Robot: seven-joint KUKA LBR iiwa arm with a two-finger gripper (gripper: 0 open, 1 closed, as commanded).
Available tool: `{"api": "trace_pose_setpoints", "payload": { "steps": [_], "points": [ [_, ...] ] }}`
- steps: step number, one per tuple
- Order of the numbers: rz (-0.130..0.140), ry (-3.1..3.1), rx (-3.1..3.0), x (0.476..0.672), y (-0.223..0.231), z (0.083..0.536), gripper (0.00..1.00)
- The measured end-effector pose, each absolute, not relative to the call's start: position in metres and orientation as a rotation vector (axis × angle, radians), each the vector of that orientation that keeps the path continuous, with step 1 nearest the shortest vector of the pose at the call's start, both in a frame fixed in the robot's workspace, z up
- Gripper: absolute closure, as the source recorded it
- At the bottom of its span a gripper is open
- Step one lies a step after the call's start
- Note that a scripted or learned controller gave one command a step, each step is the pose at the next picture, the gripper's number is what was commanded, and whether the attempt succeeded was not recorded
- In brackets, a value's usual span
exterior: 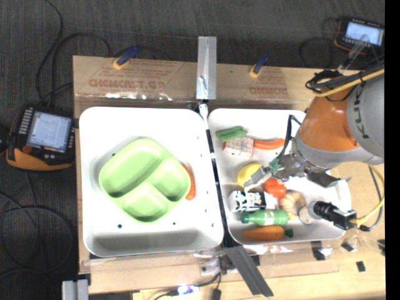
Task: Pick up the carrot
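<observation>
You see two bins of smooth, glossy white plastic on a table surfaced in matt brown cardboard. The green tray is satin plastic; the carrot is smooth, slightly shiny orange plastic. The floor is rough, dark carpet.

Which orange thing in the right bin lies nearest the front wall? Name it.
The carrot with the green end, lying flat along the front wall below the green bottle. The orange piece sits near the back.

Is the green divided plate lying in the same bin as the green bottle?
No, the green divided plate lies in the left bin, while the green bottle lies in the right bin among the other toy foods.
</observation>
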State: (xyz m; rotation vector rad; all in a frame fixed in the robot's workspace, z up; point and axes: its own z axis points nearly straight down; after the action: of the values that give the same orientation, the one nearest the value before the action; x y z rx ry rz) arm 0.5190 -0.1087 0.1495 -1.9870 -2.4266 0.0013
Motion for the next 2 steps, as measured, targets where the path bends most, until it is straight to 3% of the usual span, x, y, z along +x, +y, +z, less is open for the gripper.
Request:
{"api": "trace_pose_setpoints", "payload": {
  "steps": [1, 2],
  "points": [
    [0.004, -2.541, -1.844, 0.558, -0.1, 0.129, 0.0],
    [0.004, -2.785, -1.456, 0.59, -0.196, 0.125, 0.0]
  ]
}}
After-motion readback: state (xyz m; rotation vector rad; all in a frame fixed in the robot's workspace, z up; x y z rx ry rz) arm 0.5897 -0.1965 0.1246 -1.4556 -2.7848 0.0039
